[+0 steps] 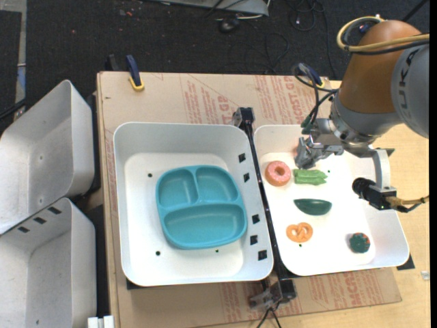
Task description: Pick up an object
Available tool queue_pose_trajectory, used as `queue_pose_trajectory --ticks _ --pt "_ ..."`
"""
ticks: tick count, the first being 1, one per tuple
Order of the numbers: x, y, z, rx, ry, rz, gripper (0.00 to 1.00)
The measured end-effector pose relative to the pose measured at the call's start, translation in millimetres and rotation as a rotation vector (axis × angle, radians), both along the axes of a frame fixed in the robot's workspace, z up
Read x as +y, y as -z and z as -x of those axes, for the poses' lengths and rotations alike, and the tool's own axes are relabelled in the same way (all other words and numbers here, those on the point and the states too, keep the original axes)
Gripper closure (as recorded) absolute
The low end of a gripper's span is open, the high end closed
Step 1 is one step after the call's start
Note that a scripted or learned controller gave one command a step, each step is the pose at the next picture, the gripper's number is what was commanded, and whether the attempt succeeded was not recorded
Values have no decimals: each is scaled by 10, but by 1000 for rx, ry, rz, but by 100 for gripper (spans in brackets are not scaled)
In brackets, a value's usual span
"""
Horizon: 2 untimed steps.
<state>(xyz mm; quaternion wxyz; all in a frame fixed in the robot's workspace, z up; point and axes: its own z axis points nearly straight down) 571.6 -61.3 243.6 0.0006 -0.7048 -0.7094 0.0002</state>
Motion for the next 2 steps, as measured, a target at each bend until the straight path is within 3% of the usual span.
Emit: queue_pose_trajectory --ticks 2 --pt "1148 138 -150 -1 -1 0 100"
